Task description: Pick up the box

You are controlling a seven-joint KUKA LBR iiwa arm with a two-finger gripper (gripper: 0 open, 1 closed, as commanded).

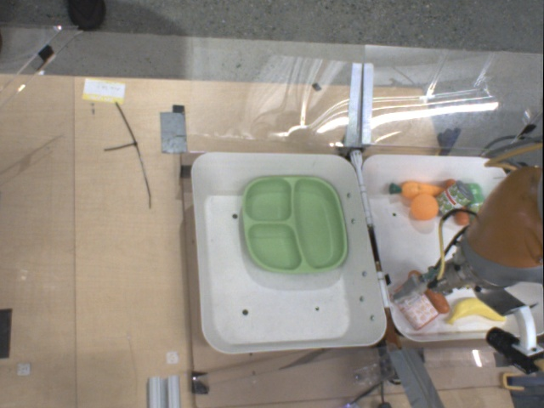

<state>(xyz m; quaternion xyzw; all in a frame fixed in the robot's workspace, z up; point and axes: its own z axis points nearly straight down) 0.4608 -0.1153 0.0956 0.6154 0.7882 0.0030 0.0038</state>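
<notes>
A: Logging the camera view. Where is the box lying?

B: The small white-and-red printed carton box [418, 311] is resting in the right shallow white plastic bin [378, 228], near its front-left corner. A yellow toy banana [474, 312] is lying just beside it to the right, and a small red piece [437, 301] is touching its upper right edge.

A: And the tool?

B: The grey arm with the orange band [510, 228] is hanging over the bin's right half. The two-finger gripper [414, 284] is sitting just above the box, toward the bin's back, very close to its top edge.

A: Gripper opening?

B: I cannot tell; that end is blurring into dark clutter.

A: Key relation for the next move?

B: The box is lying just frontward and slightly right of the tip. Its long axis is running diagonally, upper left to lower right.

A: Elsewhere?

B: The green three-compartment plastic tray [295, 223] is sitting in the left white bin [280, 330], well apart.
</notes>
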